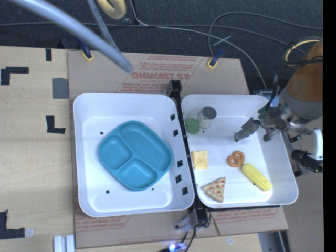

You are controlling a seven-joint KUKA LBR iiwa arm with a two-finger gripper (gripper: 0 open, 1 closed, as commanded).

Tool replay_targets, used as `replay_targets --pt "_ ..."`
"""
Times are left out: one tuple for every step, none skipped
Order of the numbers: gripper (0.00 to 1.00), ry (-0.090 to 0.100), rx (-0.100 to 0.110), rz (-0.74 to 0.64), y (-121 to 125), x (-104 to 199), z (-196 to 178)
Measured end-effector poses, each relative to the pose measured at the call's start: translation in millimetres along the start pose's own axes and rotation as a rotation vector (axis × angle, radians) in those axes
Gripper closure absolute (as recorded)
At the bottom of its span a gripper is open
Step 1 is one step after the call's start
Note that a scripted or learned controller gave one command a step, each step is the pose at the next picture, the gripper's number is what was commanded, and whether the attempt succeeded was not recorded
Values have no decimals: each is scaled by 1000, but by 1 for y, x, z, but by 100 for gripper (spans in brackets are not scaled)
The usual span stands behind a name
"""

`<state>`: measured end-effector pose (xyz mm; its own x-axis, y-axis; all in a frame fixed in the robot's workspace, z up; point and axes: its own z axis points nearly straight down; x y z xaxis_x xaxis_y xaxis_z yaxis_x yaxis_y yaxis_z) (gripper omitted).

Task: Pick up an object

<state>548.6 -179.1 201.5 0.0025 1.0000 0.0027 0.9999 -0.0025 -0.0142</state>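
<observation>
Red printing on the cardboard sheet (157,70) under the bins reads approximately "CHEMCAST GP"; the smaller lines below it are illegible.

Left bin (86,156): contains one blue sectioned tray (135,155) with three compartments, lying flat and rotated at a diagonal to the bin walls.

Right bin (281,190): contains six items.
- Grey-capped cylindrical shaker (206,116), near the back-left corner, lying tilted.
- Green toy vegetable (192,125), touching the shaker on its left side; type cannot be determined.
- Yellow cheese square (199,159), flat, beside the centre divider.
- Pizza slice (215,188), near the front wall; its tip points toward the left front, crust edge toward the right.
- Orange pretzel (236,158), flat, mid-bin.
- Yellow corn cob (256,177), just beside the pretzel; long axis runs diagonally from back-left to front-right.

Gripper (257,130): positioned over the right rear part of the right bin, above the pretzel and corn cob and apart from both. The two fingers are spread wide, one tip toward the bin centre and one near the right wall. Nothing lies between them. The grey arm with orange band (307,85) enters from the right.
</observation>
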Motion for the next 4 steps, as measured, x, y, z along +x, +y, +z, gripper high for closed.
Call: replay_targets --pt "0 -3 -12 -4 3 0 -7" --pt "0 -3 -9 -4 9 -3 55" --pt "0 -5 -15 -5 11 -2 118" --pt "0 -4 -16 -4 12 -2 115"
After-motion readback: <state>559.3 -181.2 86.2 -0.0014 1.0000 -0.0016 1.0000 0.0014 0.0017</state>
